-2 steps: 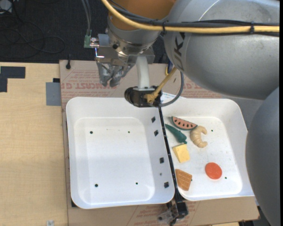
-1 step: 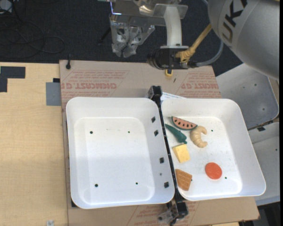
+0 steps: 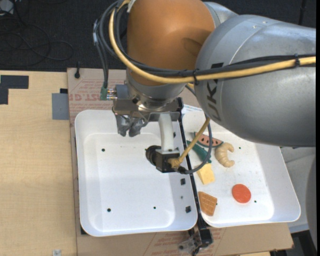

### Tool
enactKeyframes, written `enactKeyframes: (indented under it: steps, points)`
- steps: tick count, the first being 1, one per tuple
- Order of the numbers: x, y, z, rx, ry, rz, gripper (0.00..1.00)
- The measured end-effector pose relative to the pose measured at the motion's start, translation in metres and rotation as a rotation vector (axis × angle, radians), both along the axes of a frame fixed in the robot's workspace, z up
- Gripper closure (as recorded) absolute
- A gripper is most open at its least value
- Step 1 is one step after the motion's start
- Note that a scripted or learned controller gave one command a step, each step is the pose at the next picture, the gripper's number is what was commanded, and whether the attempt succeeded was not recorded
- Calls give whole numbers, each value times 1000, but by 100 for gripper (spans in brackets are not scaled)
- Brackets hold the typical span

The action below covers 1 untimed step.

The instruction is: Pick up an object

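Note:
My gripper (image 3: 129, 127) hangs over the far part of the left bin (image 3: 96, 207), under the orange band of the arm. Its two grey fingers (image 3: 122, 126) point down, slightly apart, with nothing between them. The objects lie in the right bin (image 3: 277, 209): a watermelon slice (image 3: 208, 141), a pale croissant (image 3: 224, 155), a yellow cheese wedge (image 3: 205, 174), an orange-red disc (image 3: 241, 193) and a tan cracker (image 3: 207, 203). A green piece (image 3: 200, 150) lies beside the watermelon slice. All of them are to the right of the gripper, across the divider.
A black divider rail (image 3: 184, 180) runs between the two bins. A white bracket and a black cable loop (image 3: 159, 159) hang from the wrist near that rail. The big grey arm covers the far part of the right bin. A wooden bench top (image 3: 26, 164) lies at left.

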State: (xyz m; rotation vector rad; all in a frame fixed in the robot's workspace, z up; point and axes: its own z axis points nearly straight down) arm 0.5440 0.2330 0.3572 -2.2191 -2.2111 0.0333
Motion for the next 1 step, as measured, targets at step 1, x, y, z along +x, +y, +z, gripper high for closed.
enactKeyframes:
  steps: [1]
  points:
    - [-31,10,187,16,-34,7,100]
